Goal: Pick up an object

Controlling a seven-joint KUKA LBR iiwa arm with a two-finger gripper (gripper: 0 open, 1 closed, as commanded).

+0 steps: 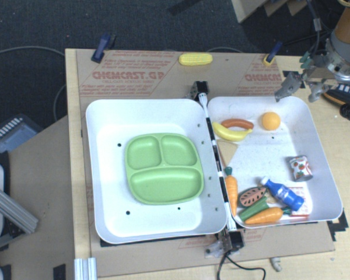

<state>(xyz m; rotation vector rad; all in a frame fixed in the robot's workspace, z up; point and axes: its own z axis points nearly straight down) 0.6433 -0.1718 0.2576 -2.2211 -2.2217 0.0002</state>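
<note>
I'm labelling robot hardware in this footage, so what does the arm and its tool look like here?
At the view's upper right, the arm shows as a rounded grey body with an orange band above the wrist and a pale metallic collar below. The tool is a small grey metal assembly with thin, angular fingers. A dark cable runs down beside the arm. No markings are legible.

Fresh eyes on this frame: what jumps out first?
The green divided plate sits alone in the middle of the left bin. The right bin holds a clutter of toy food, with a banana and orange ball near the top. The claw hovers over its far right corner.
</note>
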